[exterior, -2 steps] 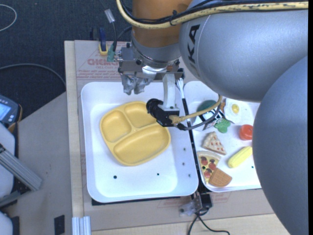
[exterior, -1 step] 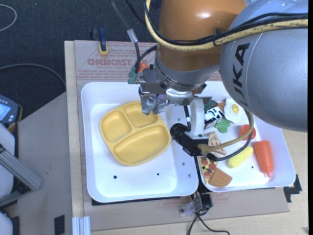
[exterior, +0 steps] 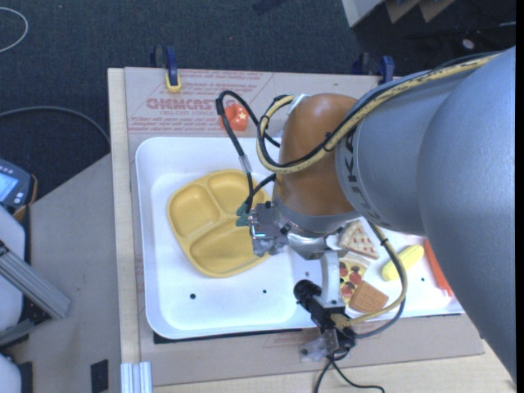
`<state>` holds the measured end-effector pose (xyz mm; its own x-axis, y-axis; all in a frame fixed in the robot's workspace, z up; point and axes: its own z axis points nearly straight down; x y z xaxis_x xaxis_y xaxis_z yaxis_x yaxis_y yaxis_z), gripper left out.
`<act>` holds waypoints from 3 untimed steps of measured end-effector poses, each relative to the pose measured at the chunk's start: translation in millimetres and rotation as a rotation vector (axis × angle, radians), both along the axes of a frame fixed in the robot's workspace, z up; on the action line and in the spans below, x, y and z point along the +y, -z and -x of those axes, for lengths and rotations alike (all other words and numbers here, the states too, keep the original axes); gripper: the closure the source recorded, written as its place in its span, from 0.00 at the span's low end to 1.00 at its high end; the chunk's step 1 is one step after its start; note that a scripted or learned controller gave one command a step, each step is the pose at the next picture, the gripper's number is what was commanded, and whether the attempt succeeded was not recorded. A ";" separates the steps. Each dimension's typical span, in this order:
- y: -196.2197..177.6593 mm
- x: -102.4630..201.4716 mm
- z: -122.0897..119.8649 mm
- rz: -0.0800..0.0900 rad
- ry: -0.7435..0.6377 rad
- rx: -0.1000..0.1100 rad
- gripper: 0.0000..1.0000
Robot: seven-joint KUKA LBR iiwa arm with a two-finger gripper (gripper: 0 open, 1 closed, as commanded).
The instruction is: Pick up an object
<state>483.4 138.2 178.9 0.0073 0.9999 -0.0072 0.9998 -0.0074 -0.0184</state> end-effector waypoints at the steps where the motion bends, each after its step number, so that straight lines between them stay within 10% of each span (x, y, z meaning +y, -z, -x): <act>1: -18.2 5.6 -46.0 -0.007 -0.008 -0.023 1.00; 2: -84.1 -29.5 5.4 -0.008 -0.004 -0.022 1.00; 3: -100.6 -12.9 4.0 -0.008 -0.009 -0.022 1.00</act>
